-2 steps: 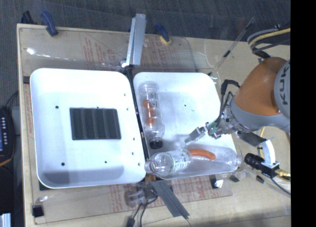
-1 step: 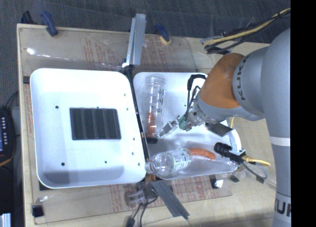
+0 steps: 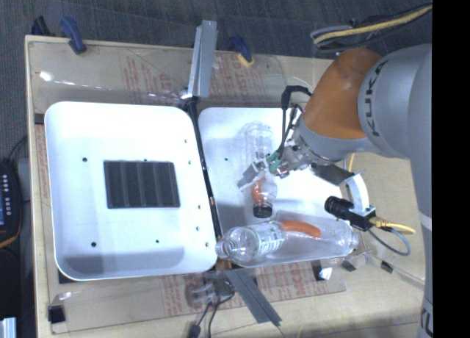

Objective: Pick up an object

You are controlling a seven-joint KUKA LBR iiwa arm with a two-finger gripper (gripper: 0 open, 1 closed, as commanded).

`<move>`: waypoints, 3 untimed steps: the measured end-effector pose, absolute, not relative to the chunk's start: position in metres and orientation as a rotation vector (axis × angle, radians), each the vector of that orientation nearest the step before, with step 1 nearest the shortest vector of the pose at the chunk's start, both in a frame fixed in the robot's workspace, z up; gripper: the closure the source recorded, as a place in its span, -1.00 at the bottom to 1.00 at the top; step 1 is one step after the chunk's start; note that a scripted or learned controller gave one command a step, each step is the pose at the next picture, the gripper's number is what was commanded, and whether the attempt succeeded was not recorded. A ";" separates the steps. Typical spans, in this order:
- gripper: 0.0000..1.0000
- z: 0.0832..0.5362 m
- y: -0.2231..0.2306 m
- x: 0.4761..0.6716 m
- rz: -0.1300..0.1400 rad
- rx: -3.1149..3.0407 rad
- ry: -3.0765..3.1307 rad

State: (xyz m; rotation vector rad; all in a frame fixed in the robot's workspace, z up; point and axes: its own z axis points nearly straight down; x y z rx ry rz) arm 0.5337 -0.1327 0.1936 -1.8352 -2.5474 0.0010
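At the frame's lower middle we are seeing a clear plastic bottle (image 3: 253,242) lying on its side along the right white bin's (image 3: 220,138) bottom edge, an orange carrot-shaped piece (image 3: 301,229) beside it. Above, the gripper (image 3: 266,170) is hanging over a small clear orange-tinted bottle with a black cap (image 3: 261,198); its finger spread we cannot tell. The left white bin (image 3: 73,182) is showing a dark ribbed panel (image 3: 141,184).

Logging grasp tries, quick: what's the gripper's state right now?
Gripper: over the right bin, above a small bottle; open or shut cannot be told.
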 end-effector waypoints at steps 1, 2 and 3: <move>-1.00 0.092 -0.185 0.540 0.001 -1.851 -2.536; 1.00 0.102 -0.185 0.540 0.003 -1.845 -2.537; 1.00 0.185 -0.135 0.574 0.006 -1.897 -2.496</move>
